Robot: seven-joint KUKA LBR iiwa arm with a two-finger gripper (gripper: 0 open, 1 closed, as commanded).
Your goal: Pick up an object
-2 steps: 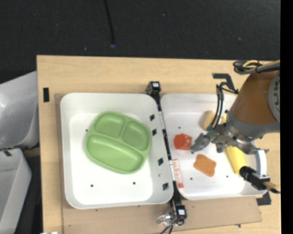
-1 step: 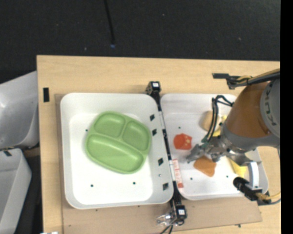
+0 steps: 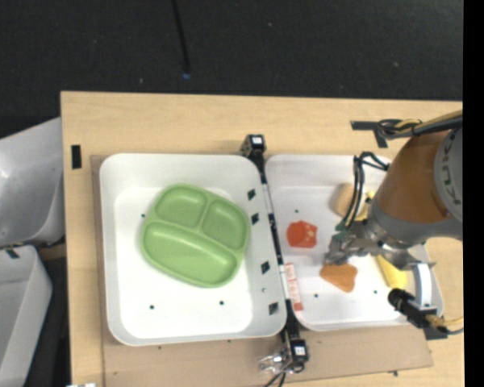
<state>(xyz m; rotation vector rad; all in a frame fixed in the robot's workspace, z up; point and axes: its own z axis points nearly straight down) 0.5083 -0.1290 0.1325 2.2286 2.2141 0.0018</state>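
A: How many things are lying in the bins?

B: One green divided plate [image 3: 196, 235] is lying in the left bin [image 3: 113, 297]. In the right bin [image 3: 306, 176] I am counting one red piece [image 3: 302, 234], one orange piece [image 3: 340, 276], one tan piece [image 3: 344, 199] and one yellow piece [image 3: 393, 272].

A: And the claw [image 3: 339, 251]?

B: It is hanging just above the orange piece, maybe touching it; I cannot tell how it is set.

Grey arm [image 3: 436, 192] with orange band, black cables, dark tool [image 3: 339, 248].

I'm looking down on what is reading as a robotics lab: a plain wooden bench [image 3: 145, 119] is sitting on a dark floor, two white bins [image 3: 113, 216] are lying clamped side by side, and cables are trailing beside the grey arm [image 3: 419, 192].
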